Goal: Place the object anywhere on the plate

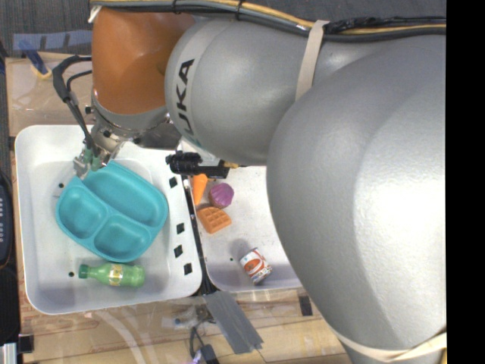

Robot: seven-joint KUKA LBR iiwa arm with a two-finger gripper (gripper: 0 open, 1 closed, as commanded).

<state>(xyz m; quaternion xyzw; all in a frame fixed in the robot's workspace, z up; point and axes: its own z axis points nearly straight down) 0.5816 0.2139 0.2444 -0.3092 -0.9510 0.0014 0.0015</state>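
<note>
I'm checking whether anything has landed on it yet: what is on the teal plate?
The teal plate has three compartments, and the parts in view are bare. The gripper hangs at its upper left edge, and the arm covers the bin behind that edge.

A teal plate (pixel 112 212) with three compartments lies flat in the left white bin (pixel 34 275), turned at a slant, filling the bin's middle and reaching toward its far edge. Just beside the plate's near edge, apart from it, a green bottle (pixel 114 275) with a yellow label band lies on its side along the bin's near edge, its cap pointing to the bin's left wall. The plate's compartments show bare teal surfaces, two smaller ones side by side toward the near side and a larger one toward the far side.
</note>
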